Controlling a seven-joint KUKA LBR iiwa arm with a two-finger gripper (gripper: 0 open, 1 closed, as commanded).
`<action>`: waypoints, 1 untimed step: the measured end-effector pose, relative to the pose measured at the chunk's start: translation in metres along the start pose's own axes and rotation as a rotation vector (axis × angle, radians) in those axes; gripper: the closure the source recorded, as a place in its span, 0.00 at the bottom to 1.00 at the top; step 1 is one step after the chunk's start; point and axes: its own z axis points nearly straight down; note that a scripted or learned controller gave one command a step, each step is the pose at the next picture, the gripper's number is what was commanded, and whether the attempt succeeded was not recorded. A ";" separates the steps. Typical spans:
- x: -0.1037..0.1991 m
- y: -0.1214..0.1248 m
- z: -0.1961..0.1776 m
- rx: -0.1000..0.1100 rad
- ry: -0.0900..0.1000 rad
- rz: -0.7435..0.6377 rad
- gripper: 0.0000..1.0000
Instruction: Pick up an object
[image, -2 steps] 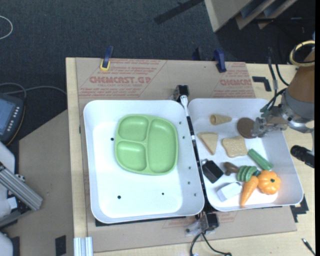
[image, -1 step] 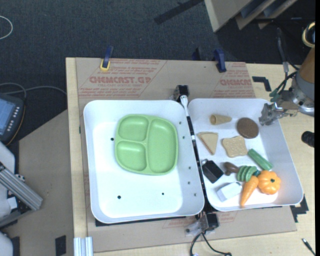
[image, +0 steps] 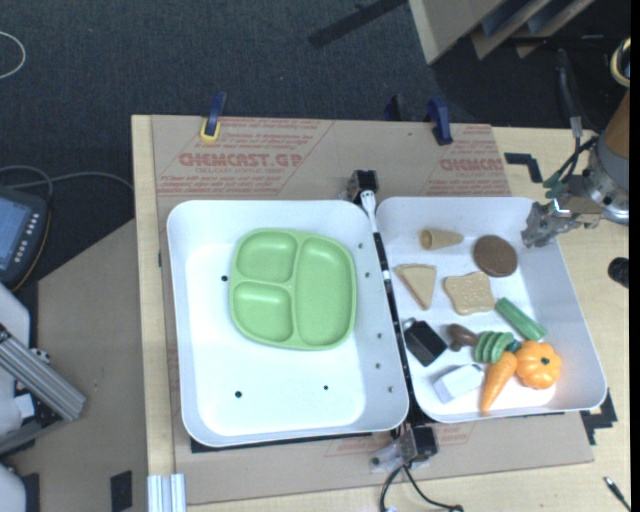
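My gripper (image: 541, 228) hangs over the far right edge of the right bin (image: 585, 330), just right of a brown round cookie (image: 495, 256). Nothing shows between its fingers. In that bin lie a small cone (image: 440, 239), a tan wedge (image: 418, 283), a slice of toast (image: 469, 292), a green pickle-like piece (image: 519, 319), a black block (image: 424, 342), a white block (image: 459, 382), a carrot (image: 495, 379) and an orange pepper-like toy (image: 537, 365). The left bin (image: 200, 390) holds a green divided plate (image: 295, 288).
Both bins rest on a cardboard sheet (image: 300, 150) clamped at the far edge by a yellow clamp (image: 211, 124) and a blue clamp (image: 438, 122). A cable and connector (image: 412, 450) lie at the front between the bins. A dark device (image: 20, 230) sits off the bench at left.
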 end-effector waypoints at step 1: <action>0.047 -0.008 -0.009 0.006 0.004 -0.004 1.00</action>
